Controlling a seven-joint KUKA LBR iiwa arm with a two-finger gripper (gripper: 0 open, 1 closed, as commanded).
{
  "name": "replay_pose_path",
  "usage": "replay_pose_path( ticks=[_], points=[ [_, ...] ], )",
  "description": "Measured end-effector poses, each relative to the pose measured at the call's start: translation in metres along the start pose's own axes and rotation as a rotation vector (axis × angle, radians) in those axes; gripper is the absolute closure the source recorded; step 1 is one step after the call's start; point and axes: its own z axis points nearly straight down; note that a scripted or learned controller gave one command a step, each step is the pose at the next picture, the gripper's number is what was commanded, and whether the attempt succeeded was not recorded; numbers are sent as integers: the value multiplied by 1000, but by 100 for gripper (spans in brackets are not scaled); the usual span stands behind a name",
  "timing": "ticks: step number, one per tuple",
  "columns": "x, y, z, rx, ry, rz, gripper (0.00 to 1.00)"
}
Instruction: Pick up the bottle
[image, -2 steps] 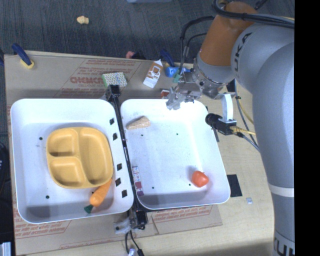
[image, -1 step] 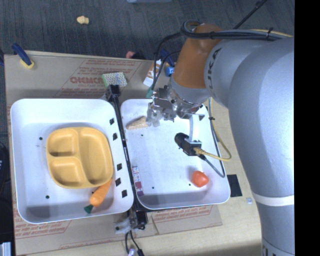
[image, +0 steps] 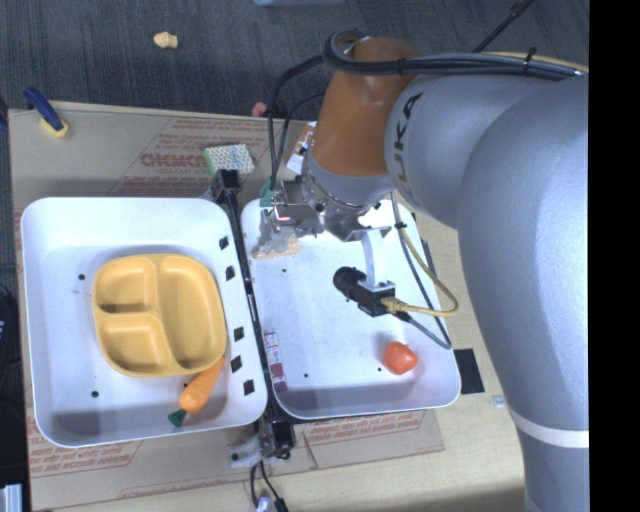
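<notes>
My gripper (image: 283, 218) hangs low over the far left corner of the right bin (image: 330, 390), under the orange wrist band. Right below it a small pale, partly see-through object (image: 276, 242), which may be the bottle, lies against the bin's wall. The gripper's body hides most of it, so I cannot make out whether the two touch.
A red tomato-like ball (image: 400, 357) lies near the right bin's front right corner. The left bin (image: 50, 250) holds a yellow divided plate (image: 160, 312) and an orange carrot (image: 200, 390) at its front. A black fitting with a cable (image: 362, 290) hangs from the arm over the right bin.
</notes>
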Motion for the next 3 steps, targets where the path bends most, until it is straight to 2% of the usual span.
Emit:
replay_pose_path(
  ticks=[1, 2, 3],
  points=[
    [-59, -47, 8, -2, -1, 87, 100],
    [-13, -83, -14, 0, 0, 129, 100],
    [5, -117, 16, -1, 0, 74, 100]
  ],
)
